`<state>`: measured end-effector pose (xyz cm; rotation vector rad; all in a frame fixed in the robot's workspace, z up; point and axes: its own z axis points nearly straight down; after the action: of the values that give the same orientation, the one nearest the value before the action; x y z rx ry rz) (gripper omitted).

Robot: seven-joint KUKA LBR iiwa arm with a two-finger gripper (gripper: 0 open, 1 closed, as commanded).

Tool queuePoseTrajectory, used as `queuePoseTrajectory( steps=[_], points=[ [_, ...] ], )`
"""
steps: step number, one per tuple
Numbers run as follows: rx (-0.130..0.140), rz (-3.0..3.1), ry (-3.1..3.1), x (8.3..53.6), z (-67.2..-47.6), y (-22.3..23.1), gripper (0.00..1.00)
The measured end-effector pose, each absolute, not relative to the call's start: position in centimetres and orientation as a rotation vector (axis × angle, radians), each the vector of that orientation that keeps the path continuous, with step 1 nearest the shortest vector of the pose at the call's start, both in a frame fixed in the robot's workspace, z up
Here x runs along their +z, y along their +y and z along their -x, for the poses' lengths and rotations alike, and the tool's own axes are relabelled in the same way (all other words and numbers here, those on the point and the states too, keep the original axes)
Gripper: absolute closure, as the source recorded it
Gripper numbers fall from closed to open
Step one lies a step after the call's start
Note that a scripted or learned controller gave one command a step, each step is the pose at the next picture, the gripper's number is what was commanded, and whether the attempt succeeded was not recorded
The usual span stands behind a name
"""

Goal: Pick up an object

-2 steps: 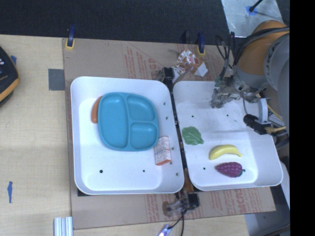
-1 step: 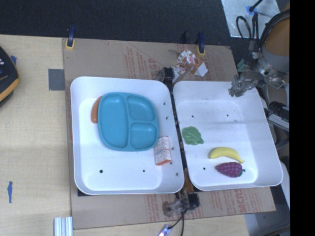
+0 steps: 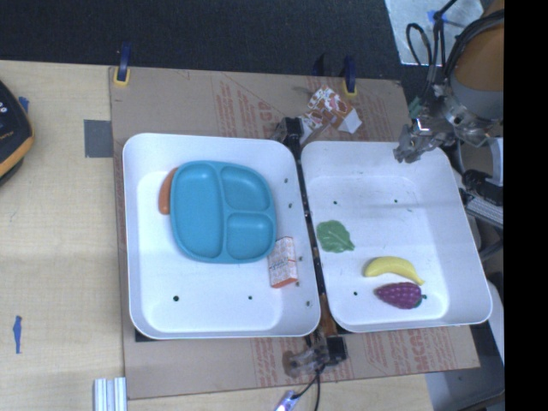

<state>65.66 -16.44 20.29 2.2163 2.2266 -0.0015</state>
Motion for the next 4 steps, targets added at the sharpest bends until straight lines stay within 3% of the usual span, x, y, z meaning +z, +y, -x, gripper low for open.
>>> queuePoseTrajectory(
  steps=[1, 2, 3, 4],
  points=[
    [-0.002, -2.218, 2.228, 26.5, -60.5, -10.9, 1.0],
    [-0.007, -2.217, 2.23, 19.1, -57.8, -4.7, 1.0],
    [-0.006, -2.217, 2.229, 19.1, -57.8, -4.7, 0.0],
    [-0.006, -2.219, 2.228, 13.6, -52.3, -9.3, 0.0]
  ],
)
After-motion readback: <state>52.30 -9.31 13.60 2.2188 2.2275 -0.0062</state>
